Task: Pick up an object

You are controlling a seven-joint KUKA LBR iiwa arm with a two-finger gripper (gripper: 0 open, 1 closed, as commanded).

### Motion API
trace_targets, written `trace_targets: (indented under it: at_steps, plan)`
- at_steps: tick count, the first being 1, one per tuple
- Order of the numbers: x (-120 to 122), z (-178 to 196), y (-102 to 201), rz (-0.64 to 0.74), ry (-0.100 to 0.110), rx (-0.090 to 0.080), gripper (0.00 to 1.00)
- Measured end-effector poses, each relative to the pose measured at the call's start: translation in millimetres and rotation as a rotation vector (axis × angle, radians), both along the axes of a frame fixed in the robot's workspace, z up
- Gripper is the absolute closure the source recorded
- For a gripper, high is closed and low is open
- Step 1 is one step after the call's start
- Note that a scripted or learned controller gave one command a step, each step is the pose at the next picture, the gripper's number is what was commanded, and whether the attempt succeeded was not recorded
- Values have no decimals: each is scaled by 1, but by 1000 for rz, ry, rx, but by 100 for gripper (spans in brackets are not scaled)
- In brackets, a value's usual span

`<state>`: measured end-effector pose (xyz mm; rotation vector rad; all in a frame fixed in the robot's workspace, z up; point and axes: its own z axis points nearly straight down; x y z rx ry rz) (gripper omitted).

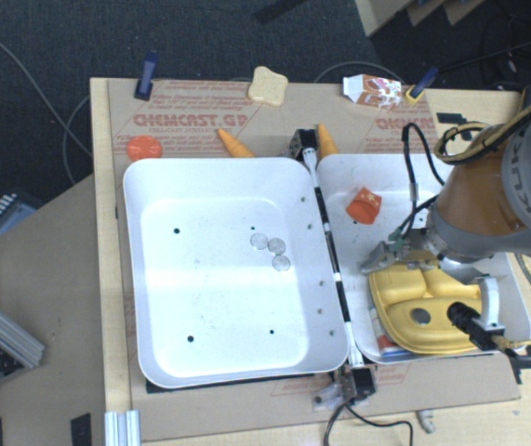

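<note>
White bins [153, 249] hold an orange block [364, 205] and a yellow moulded piece [423, 314].

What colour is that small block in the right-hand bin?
Orange-red; the small block shows best in the camera view, lying in the right bin.

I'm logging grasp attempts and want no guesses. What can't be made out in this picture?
- Gripper, camera view: the arm's wrist covers most of it, so finger state and any hold can't be told.
- Yellow object, right bin: its upper part lies under the arm; full shape unclear.
- Orange object: too small to identify.
- Clear round pieces, left bin: faint against the white.
</note>
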<state>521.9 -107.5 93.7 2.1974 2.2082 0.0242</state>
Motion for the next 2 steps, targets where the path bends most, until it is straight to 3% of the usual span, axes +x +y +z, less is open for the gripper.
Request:
trace_targets:
  at_steps: [1,2]
  plan:
    - [108,-6,13,-3,24,6,0]
    - [109,6,12,-3,19,4,100]
